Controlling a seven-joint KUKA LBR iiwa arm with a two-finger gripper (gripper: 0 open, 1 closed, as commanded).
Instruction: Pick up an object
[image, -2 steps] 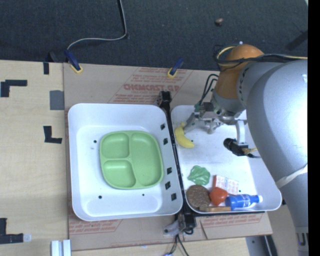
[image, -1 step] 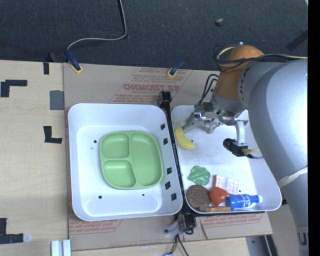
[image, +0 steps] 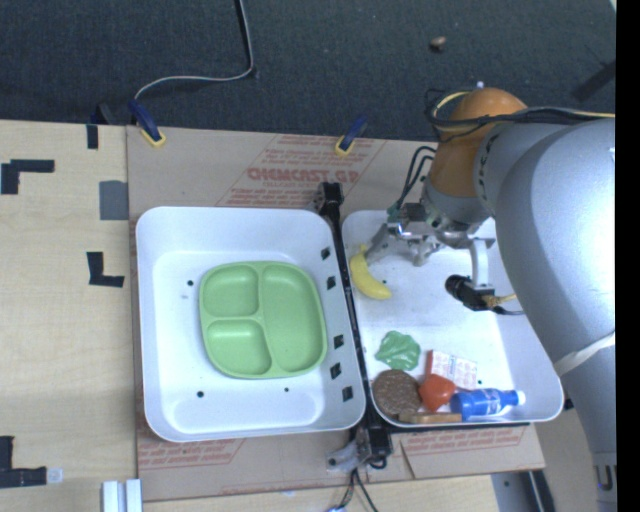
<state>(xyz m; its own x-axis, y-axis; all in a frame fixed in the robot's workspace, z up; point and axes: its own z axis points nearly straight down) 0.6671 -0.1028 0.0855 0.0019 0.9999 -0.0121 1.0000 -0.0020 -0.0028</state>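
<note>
While red "CHEMCAST" lettering marks the brown cardboard sheet, a green divided plastic plate fills the left white bin. Beside the fingers of the two-finger gripper, whose grip I cannot tell, lies a yellow banana.

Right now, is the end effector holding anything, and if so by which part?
Cannot be told. The end effector hangs over the right white bin, near the curved yellow banana, and nothing shows between its tips from this angle.
</note>
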